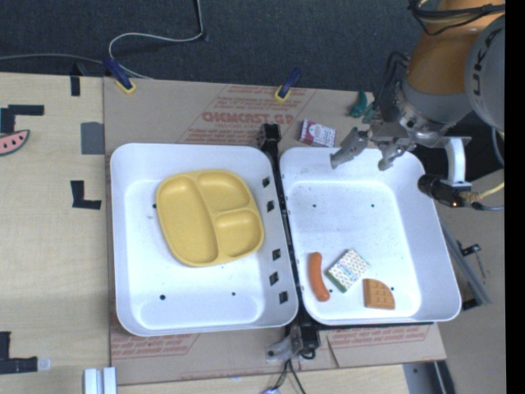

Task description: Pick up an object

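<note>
1. A yellow divided plate (210, 217) is seen in the left bin (131, 302), toward its far edge; it is too wide and flat for an easy pinch.
2. Near the right bin's (426, 245) near edge, an orange sausage (317, 276), a patterned sponge (348, 269) and a brown waffle piece (378, 294) are clustered, apart but close.
3. The gripper (367, 154) hangs over the right bin's far edge, fingers spread and empty.
4. The waffle piece is judged the best target, being outermost; the jaws are best aligned across its narrow width.
</note>
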Robot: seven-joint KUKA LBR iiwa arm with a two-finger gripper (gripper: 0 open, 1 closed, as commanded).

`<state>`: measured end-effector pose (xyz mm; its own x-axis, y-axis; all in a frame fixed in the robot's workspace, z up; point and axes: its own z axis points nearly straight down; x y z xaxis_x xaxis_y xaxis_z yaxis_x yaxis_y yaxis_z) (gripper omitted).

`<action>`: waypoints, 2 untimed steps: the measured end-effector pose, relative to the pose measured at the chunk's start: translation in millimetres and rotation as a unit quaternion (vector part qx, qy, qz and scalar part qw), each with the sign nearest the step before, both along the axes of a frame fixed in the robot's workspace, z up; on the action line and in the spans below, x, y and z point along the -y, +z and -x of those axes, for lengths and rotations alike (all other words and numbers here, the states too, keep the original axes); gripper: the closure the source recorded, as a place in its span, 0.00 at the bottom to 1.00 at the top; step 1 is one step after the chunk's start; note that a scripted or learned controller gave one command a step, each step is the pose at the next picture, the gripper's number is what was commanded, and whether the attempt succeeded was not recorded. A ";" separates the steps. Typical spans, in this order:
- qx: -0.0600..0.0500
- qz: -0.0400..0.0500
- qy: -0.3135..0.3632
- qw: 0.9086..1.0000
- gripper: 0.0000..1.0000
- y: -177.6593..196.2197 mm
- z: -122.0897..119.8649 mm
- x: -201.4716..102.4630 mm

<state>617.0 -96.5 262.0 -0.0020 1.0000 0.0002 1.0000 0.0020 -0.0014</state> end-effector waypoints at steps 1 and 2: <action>-0.002 0.000 0.000 1.000 0.00 -115.1 -27.2 6.5; 0.001 0.001 0.000 1.000 0.00 -176.8 -51.8 1.8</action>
